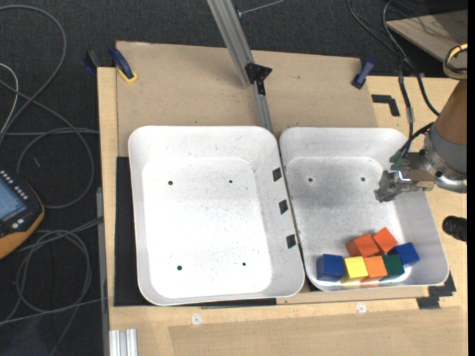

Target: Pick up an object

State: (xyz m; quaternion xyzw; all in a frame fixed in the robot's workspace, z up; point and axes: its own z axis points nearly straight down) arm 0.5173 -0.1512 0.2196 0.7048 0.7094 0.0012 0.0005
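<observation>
Hovering metal tool (389, 188), glossy square blocks (367, 259), speckled white bin (334, 158)

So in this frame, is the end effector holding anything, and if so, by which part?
Nothing is held. The end effector hangs over bare floor of the right bin, apart from the cluster of colored blocks in the bin's near corner.

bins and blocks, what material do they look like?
Bins: likely thin moulded plastic, matte white with dark speckling; rounded corners and raised rims suggest it. Blocks: solid-coloured cubes in orange, yellow, blue and green, flat faces; painted wood or plastic, can't tell which.
</observation>
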